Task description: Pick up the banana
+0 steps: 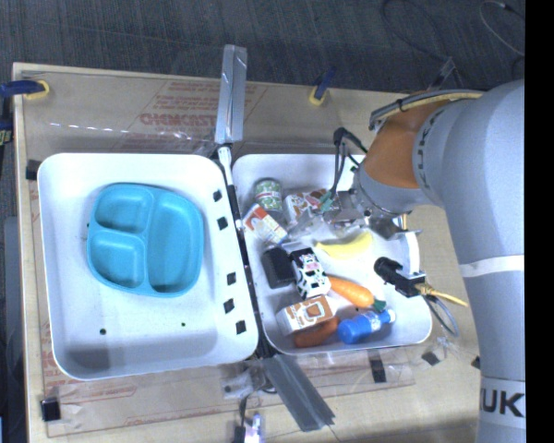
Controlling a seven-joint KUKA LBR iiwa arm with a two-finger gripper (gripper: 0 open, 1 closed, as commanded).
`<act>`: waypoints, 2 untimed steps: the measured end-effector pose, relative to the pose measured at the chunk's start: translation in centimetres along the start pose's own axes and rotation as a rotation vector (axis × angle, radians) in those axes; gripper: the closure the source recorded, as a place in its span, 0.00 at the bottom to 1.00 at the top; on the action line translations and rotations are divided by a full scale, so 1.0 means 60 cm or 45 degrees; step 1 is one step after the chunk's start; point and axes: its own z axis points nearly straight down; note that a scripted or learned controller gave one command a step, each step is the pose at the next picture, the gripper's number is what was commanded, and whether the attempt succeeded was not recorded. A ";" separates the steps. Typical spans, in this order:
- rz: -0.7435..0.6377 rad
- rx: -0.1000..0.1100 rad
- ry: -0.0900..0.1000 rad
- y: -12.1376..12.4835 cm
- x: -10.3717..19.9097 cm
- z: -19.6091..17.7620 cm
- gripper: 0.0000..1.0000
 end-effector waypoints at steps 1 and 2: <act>0.247 0.005 -0.002 0.040 0.108 0.002 0.00; 0.254 0.010 0.001 -0.075 0.034 0.005 0.00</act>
